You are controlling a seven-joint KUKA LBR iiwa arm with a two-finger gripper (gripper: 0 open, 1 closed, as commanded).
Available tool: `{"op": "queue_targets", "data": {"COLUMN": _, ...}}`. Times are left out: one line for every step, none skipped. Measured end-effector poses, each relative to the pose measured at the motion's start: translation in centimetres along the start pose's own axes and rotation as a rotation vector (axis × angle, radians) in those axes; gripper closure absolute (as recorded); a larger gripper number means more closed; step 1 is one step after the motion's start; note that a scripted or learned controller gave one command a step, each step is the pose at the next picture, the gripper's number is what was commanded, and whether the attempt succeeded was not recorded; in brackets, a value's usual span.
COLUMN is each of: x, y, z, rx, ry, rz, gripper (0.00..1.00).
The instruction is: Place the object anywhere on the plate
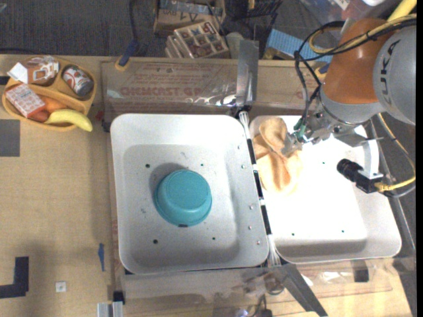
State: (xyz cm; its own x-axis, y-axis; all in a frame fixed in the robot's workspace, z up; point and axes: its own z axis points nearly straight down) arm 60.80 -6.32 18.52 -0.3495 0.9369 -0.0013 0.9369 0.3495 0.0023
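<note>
Upper left of the frame: a yellow tray [13,101] on the bench holds a banana [70,118] and small packaged items, apart from the work. Left of centre: the left bin [132,144] carries a teal plate [184,197], round, lying a little below the bin's middle, with nothing on it. Right of centre: the right bin [330,223] holds a pale peach cloth [277,156], soft and crumpled, bunched against the bin's upper-left corner next to the divider between the bins, one fold lapping toward the rim. Right again: the gripper [295,139] sits at the cloth's right edge, touching or nearly so; whether it pinches the fabric cannot be told from this angle. Judgement: the task is at its start or at the grasp stage. The cloth is not lifted clear, and the carry leftward over the divider and release onto the plate remain. The cloth will likely drape and drag when raised.
</note>
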Motion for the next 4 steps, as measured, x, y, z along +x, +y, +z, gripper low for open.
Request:
{"op": "queue_targets", "data": {"x": -0.1, "y": 0.1, "z": -4.0, "rx": -0.001, "ry": -0.001, "rz": 0.0, "gripper": 1.0}}
{"op": "queue_targets", "data": {"x": 4.4, "y": 0.7, "z": -4.9, "rx": 0.001, "ry": 0.001, "rz": -0.399, "gripper": 1.0}}
{"op": "queue_targets", "data": {"x": 8.3, "y": 1.2, "z": -4.5, "rx": 0.0, "ry": 0.002, "rz": -0.797, "gripper": 1.0}}
{"op": "queue_targets", "data": {"x": 13.4, "y": 2.1, "z": -3.6, "rx": -0.002, "ry": 0.001, "rz": -1.195, "gripper": 1.0}}
